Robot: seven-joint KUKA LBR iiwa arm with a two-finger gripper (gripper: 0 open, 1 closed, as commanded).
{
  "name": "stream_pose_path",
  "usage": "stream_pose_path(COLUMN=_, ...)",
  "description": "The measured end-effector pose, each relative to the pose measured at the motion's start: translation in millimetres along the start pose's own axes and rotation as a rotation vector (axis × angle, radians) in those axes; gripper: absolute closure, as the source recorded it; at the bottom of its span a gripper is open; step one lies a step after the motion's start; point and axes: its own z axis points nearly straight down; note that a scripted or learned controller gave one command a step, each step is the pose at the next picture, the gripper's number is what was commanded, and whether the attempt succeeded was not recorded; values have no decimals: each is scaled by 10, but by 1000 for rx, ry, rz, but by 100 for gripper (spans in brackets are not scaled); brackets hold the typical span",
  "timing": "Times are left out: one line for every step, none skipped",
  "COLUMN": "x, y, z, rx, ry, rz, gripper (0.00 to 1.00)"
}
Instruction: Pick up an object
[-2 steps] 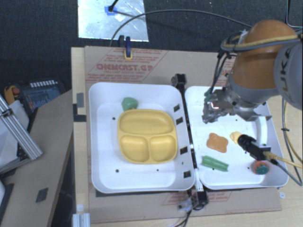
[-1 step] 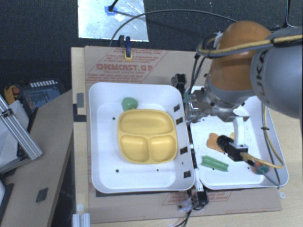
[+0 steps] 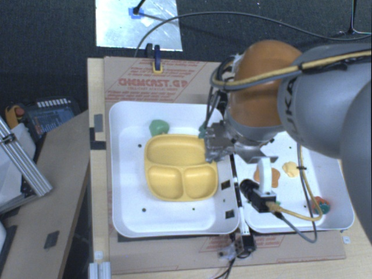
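A yellow divided plate (image 3: 177,167) lies in the middle of the left bin (image 3: 125,214). A small green object (image 3: 158,127) rests just beyond the plate's far left rim. My gripper (image 3: 210,146) hangs low at the plate's right rim, close to the wall between the two bins, beneath the grey arm with its orange band (image 3: 261,77). The arm's bulk hides what is under the gripper.
In the right bin (image 3: 343,217), a tan piece (image 3: 289,169) and an orange piece (image 3: 274,179) lie near the middle. A small multicoloured object (image 3: 321,203) sits toward the front right. The arm covers most of that bin's far half.
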Motion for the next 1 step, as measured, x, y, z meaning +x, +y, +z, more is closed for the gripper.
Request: stream_pose_path(x=-34, y=9, z=-9, rx=-2, ry=-2, rz=6, gripper=0)
